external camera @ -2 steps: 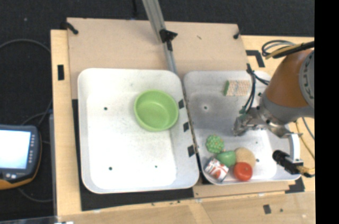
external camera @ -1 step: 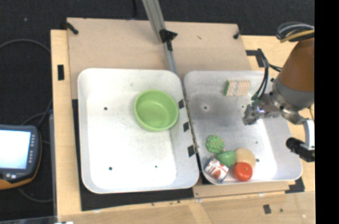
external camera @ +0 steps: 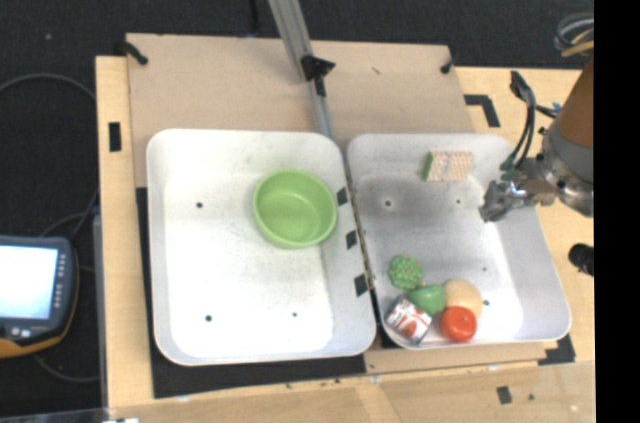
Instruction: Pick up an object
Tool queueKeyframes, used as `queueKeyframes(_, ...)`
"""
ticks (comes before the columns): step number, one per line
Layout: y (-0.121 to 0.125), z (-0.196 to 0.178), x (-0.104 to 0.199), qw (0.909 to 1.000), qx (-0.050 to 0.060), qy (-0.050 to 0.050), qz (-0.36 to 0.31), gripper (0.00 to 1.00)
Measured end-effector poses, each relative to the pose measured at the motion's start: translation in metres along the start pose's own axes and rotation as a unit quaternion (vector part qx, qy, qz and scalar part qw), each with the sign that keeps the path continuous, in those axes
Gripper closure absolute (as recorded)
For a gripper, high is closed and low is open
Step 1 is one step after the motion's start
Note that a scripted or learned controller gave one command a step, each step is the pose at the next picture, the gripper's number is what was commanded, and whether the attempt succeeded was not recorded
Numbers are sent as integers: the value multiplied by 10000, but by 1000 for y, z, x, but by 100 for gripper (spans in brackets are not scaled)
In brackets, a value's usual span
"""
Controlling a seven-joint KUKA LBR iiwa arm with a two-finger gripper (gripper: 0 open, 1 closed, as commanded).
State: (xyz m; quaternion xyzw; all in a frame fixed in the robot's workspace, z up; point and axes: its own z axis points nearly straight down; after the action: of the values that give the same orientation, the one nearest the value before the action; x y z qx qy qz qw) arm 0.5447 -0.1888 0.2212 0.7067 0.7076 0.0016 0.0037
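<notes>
My gripper (external camera: 496, 204) hangs over the right side of the right bin (external camera: 520, 311), at the end of the arm coming in from the right edge. Nothing shows between its fingers. A beige and green sponge-like block (external camera: 447, 167) lies at the bin's far side, up and left of the gripper. In the bin's near corner sit a green bumpy toy (external camera: 405, 271), a green piece (external camera: 430, 297), a cream ball (external camera: 462, 291), a red ball (external camera: 459, 324) and a red and white can (external camera: 407, 319).
The left bin (external camera: 200, 311) holds a light green bowl (external camera: 294, 208). A metal pole (external camera: 285, 1) slants down from the top to the gap between the bins. A tablet-like screen (external camera: 30, 289) sits off the bench at the left.
</notes>
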Motion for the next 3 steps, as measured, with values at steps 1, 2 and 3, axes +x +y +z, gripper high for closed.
queueKeyframes(1,2,-32,-1,10000,8,6,-12,100)
queueKeyframes(2,-9,-40,51,10000,22,21,-29,100)
queueKeyframes(3,-7,-45,106,10000,28,27,-37,100)
